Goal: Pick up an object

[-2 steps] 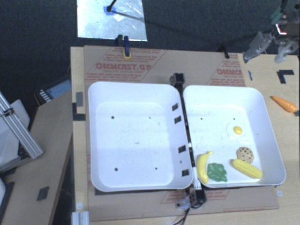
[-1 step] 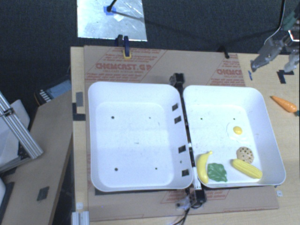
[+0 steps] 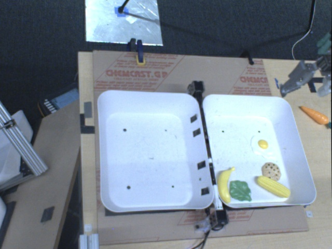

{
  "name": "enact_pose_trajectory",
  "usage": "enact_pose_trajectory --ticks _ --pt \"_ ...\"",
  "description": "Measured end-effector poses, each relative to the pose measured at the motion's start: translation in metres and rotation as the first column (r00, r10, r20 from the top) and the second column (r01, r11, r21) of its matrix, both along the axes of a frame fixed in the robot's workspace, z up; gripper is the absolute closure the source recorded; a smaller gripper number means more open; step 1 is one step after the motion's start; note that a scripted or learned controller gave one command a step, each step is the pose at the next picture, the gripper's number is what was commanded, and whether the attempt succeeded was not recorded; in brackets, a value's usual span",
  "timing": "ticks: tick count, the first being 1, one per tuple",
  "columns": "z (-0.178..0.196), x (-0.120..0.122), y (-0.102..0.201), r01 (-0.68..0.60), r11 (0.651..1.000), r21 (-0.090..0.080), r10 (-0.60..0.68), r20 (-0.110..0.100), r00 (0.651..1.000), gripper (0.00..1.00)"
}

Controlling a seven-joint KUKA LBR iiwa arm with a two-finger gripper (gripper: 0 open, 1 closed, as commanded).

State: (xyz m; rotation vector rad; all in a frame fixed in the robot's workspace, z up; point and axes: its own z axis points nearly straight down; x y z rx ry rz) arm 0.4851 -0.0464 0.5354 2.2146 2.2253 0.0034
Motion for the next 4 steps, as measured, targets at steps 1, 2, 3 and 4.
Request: enact_pose_trajectory --ticks 1,2,3,4 --pt "0.012 0.002 0.0 -0.005 1.0 -0.001 0.005 0.004 1.0 1.0" --pt "-0.16 0.031 -0.023 0.006 1.0 -0.001 -0.006 -0.012 1.0 1.0" --pt "-0.251 0.0 -0.038 0.007 1.0 0.001 -0.007 -0.011 1.0 1.0" --pt "-0.271 0.002 -0.014 -0.001 1.0 0.001 0.001 -0.002 1.0 1.0"
